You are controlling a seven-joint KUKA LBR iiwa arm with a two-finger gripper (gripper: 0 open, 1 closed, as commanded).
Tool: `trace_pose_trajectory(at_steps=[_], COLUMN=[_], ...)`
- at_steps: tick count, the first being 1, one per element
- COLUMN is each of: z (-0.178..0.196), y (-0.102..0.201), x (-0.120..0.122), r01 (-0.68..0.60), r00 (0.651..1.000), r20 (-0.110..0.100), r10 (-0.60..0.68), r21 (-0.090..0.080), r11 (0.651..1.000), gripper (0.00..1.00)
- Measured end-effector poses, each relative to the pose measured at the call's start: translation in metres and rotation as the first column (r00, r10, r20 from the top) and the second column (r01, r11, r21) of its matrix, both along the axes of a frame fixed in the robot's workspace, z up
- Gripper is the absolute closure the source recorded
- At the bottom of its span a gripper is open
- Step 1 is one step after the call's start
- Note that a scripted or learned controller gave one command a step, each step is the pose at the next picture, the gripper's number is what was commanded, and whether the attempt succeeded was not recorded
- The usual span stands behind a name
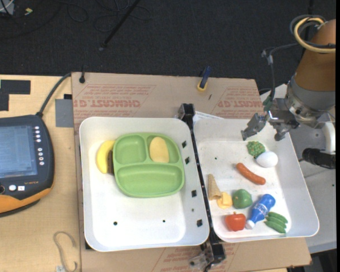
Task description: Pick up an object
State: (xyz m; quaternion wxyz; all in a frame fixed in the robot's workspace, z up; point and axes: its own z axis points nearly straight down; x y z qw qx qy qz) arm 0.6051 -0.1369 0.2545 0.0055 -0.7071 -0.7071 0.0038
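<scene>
Green tray (pixel 148 181), red pepper (pixel 234 222), blue-white bottle (pixel 260 210).

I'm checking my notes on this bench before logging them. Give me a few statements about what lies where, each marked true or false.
1. The green tray lies in the left bin. True.
2. The banana lies in the right bin. False: it lies in the left bin, against the tray's left edge.
3. The gripper is above the right bin's far end, its fingers holding nothing. True.
4. The blue bottle stands upright. False: it lies on its side.
5. The egg lies beside the broccoli. True.
</scene>
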Motion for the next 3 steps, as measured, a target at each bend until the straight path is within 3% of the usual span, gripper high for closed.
trace_pose_trajectory(at_steps=[1, 3], z=[0.005, -0.118], y=[0.000, 0.010], x=[0.002, 0.000], r01=[-0.001, -0.001], r00=[1.000, 1.000], r20=[0.010, 0.003], r10=[0.001, 0.001], r21=[-0.001, 0.000], r11=[1.000, 1.000], gripper=[0.00, 0.00])
